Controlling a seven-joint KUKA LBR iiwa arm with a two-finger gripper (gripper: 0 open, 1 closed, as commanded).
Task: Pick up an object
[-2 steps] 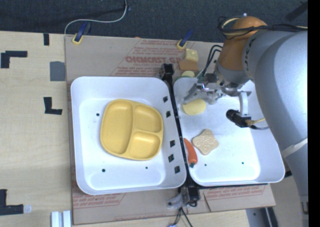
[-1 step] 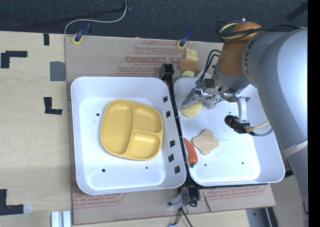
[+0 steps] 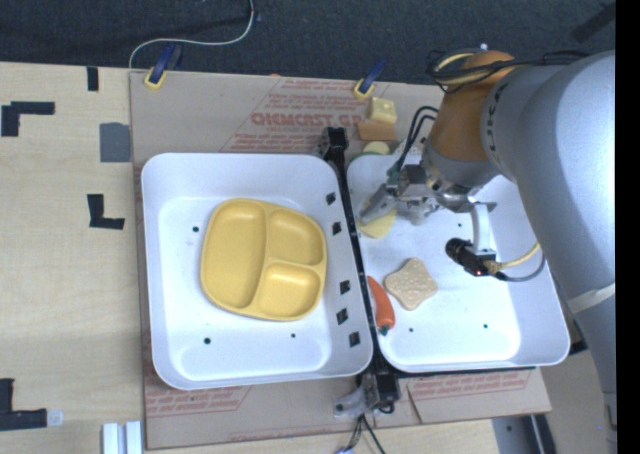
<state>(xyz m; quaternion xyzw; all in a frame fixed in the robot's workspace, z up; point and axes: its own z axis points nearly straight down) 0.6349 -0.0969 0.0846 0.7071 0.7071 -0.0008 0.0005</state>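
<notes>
Landmark: the divider [image 3: 350, 242] where the two white bins meet.

Nearest the camera, hard against the divider on the right bin [image 3: 500, 337] side: an orange carrot [image 3: 381, 306], lying lengthwise along the wall. Looks like a small plastic toy, so light, stiff and likely slick; being tucked against the wall leaves little finger room, so a poor pick.

Just right of the carrot, further from the divider: a tan bread slice [image 3: 411, 283] lying flat on open floor. Judging by looks it is light, rigid and flat; take it across its narrow width, edge to edge. Best candidate.

Further up the divider: a pale yellow piece [image 3: 377, 226], touching or nearly touching the wall. Small and rounded, probably slippery.

The gripper [image 3: 385, 204] sits low just above that pale piece, beside the divider, fingers angled down toward it. Nothing visibly sits between them. Cannot tell how wide they are set; metal parts overlap.

Left of the divider: a yellow sectioned plate [image 3: 264, 259] in the left bin [image 3: 170, 342].

Farthest, beyond the bins near the divider's top end: a tan block [image 3: 379, 120] on the cardboard.
</notes>
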